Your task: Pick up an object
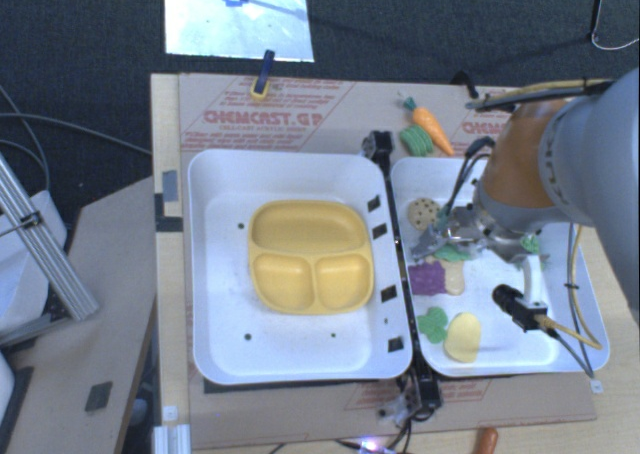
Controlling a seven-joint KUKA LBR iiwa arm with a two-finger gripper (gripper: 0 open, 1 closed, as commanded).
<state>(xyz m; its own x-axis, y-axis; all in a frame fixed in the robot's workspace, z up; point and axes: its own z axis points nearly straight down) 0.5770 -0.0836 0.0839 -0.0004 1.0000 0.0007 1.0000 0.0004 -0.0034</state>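
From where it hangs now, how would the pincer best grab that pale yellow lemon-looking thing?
Probably straight down from above, closing across the yellow piece's narrower width. It lies flat in the right bin, with open floor on its right; the green piece crowds its left.

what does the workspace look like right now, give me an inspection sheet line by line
surface: bench with printed board under two white bins; left bin, right bin
job's things: in the right bin a cookie, purple piece, green piece, yellow lemon-like piece
clutter: yellow divided plate in the left bin; toy carrot and green item on the bench behind the right bin; blue-and-yellow tool near the back edge
grippers: gripper low over the right bin near the purple piece; nothing seen held
cables: yellow cable along the arm, dark cables at far left
surroundings: dark carpet, shiny sheet on the floor
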